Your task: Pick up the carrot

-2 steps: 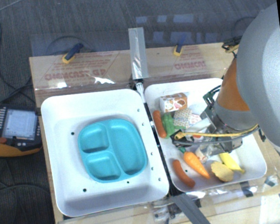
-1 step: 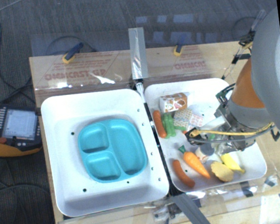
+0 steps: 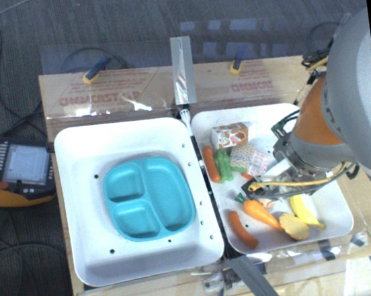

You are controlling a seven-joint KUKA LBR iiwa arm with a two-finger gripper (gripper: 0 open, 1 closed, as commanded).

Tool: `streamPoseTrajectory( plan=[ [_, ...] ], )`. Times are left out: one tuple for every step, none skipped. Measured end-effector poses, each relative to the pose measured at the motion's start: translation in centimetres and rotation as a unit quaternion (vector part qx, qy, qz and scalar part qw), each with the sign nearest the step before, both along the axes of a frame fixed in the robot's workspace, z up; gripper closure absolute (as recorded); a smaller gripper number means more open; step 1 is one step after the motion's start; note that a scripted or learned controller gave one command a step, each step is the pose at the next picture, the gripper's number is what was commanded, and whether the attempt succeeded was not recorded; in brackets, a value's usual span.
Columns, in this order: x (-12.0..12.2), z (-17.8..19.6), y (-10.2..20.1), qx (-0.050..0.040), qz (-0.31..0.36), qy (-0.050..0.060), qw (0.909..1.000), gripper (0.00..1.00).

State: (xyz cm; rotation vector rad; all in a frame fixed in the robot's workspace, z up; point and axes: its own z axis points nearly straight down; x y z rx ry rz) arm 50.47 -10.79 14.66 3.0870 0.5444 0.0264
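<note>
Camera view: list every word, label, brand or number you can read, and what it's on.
No text here reads with certainty.
Red print on the clear sheets behind the bins: mirrored and blurred, unreadable.
Small box in the right bin: printed picture, lettering too small to read.
Patterned packet beside it: print too small.
Handheld pendant at the left: screen lit, nothing legible.
</note>
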Motion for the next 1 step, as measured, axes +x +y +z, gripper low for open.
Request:
streamPoseTrajectory(
  plan=[
    [-0.58,-1.18,0.19,0.0008,0.001,0.012,0.9999,0.00]
  ],
)
